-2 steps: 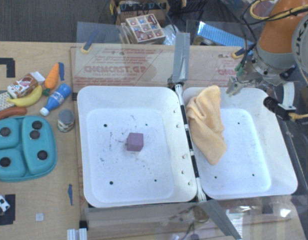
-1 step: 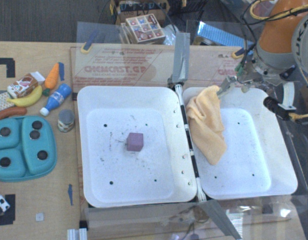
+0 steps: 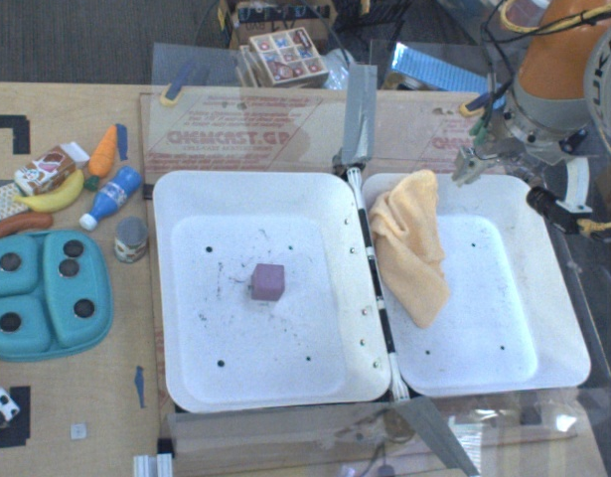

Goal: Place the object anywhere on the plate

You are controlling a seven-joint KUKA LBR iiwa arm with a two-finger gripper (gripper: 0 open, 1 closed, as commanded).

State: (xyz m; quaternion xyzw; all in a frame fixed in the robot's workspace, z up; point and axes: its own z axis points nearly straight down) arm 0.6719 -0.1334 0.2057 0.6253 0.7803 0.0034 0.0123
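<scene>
On a cluttered table (image 3: 76, 117), a purple block (image 3: 267, 282) lies mid-floor in the left bin (image 3: 186, 207); a yellow cloth (image 3: 412, 241) drapes the right bin's (image 3: 543, 366) edge. The gripper (image 3: 471, 163) hovers above that bin's far rim, jaws' state unclear.

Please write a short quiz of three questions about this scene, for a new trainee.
1. True or false: the purple cube lies in the left bin.
2. Which thing hangs over the inner wall of the right bin? A) yellow cloth B) banana C) blue bottle
3. Fill in: the claw hovers above the right bin's far ____ corner.

Key: 1 true; 2 A; 3 left.
</scene>
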